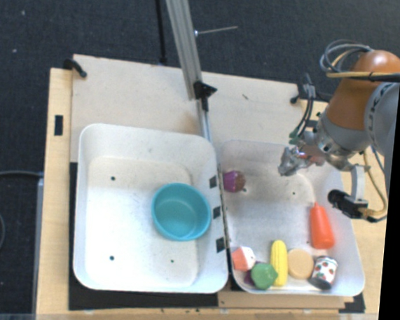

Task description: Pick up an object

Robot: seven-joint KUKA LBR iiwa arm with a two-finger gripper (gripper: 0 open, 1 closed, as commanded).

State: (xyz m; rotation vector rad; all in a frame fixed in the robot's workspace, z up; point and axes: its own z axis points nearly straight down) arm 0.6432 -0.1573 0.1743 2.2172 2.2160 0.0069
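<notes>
My gripper [289,165] hangs over the back of the right bin [266,201], pointing down, with nothing seen between its fingers. A small purple object [233,181] lies to its left near the bin's left wall. An orange carrot-like piece [321,226] rests by the right wall. Along the front edge lie a red-and-white piece [244,258], a green one [264,275], a yellow corn cob [279,260], a tan disc [300,264] and a white spotted die [324,272].
The left bin [113,182] holds a blue bowl [181,212]. A slanted metal pole [189,56] rises behind the bins. Cables hang around the orange wrist [358,93] at the right.
</notes>
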